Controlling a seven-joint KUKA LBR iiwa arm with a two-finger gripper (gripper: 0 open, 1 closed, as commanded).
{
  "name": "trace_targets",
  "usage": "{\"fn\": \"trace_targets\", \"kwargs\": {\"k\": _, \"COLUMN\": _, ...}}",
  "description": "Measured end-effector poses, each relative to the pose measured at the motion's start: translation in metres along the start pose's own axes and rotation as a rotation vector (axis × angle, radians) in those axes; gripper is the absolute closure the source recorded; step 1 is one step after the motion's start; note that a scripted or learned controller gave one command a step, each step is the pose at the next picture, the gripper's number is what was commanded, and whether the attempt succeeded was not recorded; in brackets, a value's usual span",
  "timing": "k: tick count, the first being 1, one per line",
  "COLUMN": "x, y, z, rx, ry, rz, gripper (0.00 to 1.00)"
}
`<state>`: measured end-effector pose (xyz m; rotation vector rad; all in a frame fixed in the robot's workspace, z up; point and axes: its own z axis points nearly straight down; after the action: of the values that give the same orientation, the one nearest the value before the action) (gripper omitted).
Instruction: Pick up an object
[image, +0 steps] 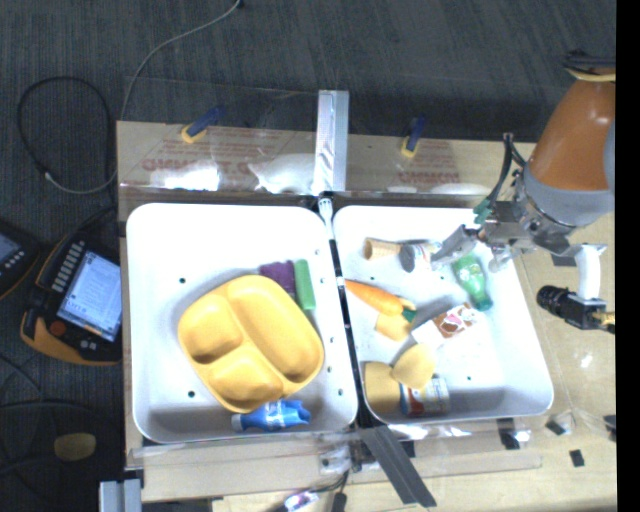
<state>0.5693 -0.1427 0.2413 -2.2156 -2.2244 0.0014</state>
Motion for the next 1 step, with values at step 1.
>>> {"fn": "trace_targets", "kwargs": {"k": 1, "x": -0.0692, "y": 0.0064, "z": 0.1281, "rx": 0.002, "ry": 0.002, "rz": 0.039, "gripper": 0.0}}
